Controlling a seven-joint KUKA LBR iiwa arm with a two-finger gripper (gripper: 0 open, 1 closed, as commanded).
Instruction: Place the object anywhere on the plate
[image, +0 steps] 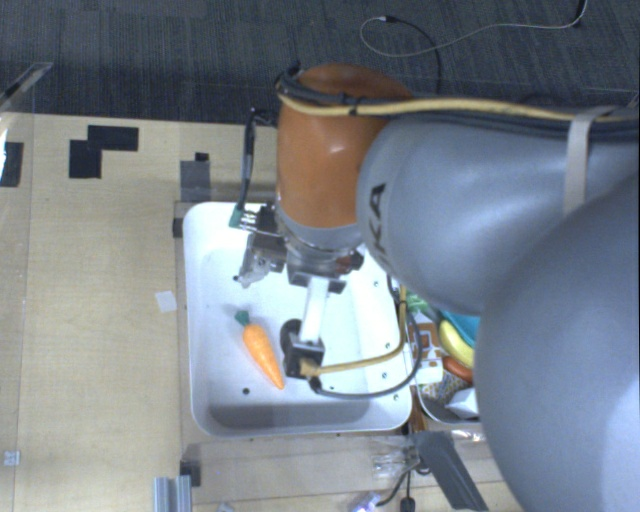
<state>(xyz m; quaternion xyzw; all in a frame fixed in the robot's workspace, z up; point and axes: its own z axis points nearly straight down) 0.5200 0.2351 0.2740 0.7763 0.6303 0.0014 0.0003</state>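
The scene is lit evenly and softly from above, so that the white bin (215, 300) is rendered bright without being blown out, and only a faint grey shadow is cast along its near wall. A broad, dull sheen is seen on the grey arm (500, 230), which is rendered slightly soft close to the camera. Fine detail is blurred throughout by low resolution and slight grain.

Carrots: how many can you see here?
1. The carrot lies on the floor of the white bin, left of its middle. The arm covers the view's right side, so more may be hidden there.
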